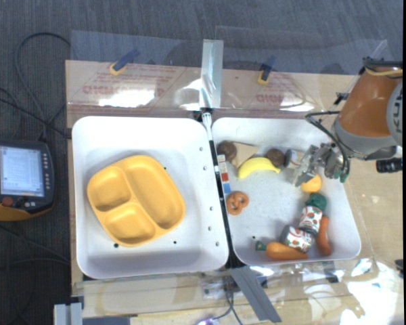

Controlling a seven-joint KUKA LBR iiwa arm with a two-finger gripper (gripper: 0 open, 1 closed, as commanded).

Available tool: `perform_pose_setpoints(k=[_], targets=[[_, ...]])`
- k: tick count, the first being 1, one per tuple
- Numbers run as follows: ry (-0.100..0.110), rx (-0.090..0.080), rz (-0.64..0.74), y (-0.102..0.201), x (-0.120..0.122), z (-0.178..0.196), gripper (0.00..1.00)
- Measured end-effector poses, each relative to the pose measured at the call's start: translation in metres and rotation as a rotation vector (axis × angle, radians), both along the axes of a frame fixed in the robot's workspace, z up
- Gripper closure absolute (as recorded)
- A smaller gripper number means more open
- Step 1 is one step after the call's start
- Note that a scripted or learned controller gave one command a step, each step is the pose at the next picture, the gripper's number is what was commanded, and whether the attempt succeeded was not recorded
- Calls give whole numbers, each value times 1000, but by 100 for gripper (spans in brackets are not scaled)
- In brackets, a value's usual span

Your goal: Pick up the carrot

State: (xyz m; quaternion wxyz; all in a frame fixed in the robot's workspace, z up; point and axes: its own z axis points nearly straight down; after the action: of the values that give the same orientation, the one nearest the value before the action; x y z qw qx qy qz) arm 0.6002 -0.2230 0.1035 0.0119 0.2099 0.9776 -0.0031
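An orange carrot (286,251) with a small green stub at its left end lies along the front wall of the right bin (271,195). A second, redder carrot (323,233) lies near the bin's right wall, its leafy green top (316,202) pointing toward the back. My gripper (318,165) hangs over the back right part of the bin, well behind both carrots. It is just above a small orange fruit (313,183). No carrot is in the gripper.
Two small printed cans (310,217) (298,237) lie between the carrots. A banana (257,166), two brown items (227,150) (277,157) and a pretzel-like ring (237,202) sit in the right bin. The left bin holds a yellow divided plate (135,198).
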Motion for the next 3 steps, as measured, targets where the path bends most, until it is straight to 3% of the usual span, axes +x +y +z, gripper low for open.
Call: perform_pose_setpoints(k=[1, 2, 3], targets=[[1, 1, 164, -1, -77, -9, 100], [3, 2, 164, -1, -78, -11, 0], [9, 6, 7, 4, 18, -13, 0]])
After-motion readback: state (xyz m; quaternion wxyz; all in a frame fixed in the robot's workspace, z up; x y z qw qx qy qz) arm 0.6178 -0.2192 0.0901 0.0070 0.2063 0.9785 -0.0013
